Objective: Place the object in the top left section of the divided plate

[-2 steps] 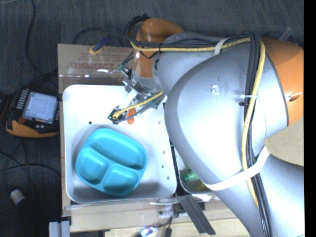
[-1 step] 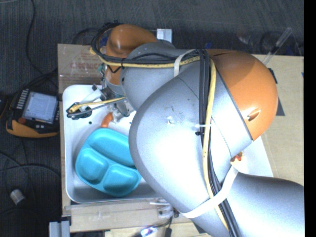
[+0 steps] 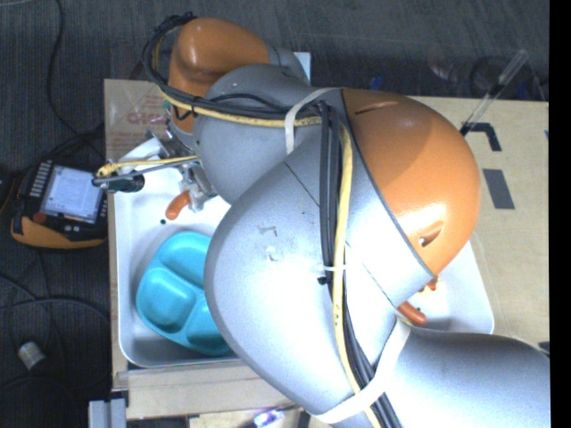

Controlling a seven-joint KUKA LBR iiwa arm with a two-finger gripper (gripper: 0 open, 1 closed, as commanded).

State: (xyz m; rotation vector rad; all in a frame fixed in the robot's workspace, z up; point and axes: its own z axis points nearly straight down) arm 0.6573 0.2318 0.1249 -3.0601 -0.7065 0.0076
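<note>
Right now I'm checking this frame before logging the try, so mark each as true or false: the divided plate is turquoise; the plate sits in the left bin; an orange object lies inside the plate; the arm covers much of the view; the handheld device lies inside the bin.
1. The divided plate is turquoise. True.
2. The plate sits in the left bin. True.
3. An orange object lies inside the plate. False: it is above the plate in the view, close under the arm's end, and not in any section.
4. The arm covers much of the view. True.
5. The handheld device lies inside the bin. False: it lies on the dark floor, left of the bench.
</note>
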